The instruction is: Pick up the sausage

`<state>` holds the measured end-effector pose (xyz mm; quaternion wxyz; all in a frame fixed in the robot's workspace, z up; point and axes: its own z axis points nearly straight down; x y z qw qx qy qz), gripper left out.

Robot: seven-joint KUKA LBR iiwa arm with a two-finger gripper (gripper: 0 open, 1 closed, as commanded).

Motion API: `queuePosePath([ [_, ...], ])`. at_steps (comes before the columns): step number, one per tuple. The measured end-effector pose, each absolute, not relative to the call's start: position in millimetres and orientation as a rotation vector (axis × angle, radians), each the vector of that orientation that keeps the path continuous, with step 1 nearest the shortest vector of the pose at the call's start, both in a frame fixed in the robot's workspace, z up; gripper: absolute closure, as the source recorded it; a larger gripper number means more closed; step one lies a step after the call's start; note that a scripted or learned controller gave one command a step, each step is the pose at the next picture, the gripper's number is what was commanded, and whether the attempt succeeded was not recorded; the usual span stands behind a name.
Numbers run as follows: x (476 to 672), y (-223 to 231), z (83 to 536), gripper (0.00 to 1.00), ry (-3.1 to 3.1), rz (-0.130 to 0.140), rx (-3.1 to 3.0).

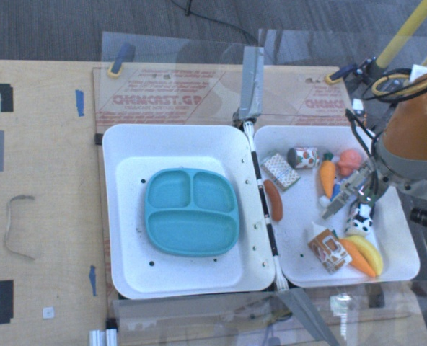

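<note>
Wooden bench (47, 157) bearing two white bins (127, 265) (408, 262) side by side, blue tape strips (79, 102), a bent wire (17, 225).

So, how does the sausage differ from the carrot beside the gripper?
The sausage is reddish-brown all over; the carrot is orange with a green top. The sausage lies against the right bin's left wall; the carrot lies nearer the gripper. Both are elongated and lie roughly lengthwise.

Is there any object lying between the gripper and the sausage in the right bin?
Nothing visible does. The gripper hangs right of the sausage, with bare bin floor between them; the carrot sits just above that path.
</note>
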<state>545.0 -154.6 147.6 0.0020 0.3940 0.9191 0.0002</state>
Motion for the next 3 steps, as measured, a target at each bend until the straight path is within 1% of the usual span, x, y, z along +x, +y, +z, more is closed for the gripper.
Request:
queuePosePath([
  [1, 539.2, -103.5, 89.4, 0.00, 2.873, 0.006, 1.231],
  [2, 596.1, -96.4, 88.5, 0.00, 2.440, 0.005, 1.964],
  [3, 527.7, -101.0, 89.4, 0.00, 2.765, 0.008, 1.467],
])
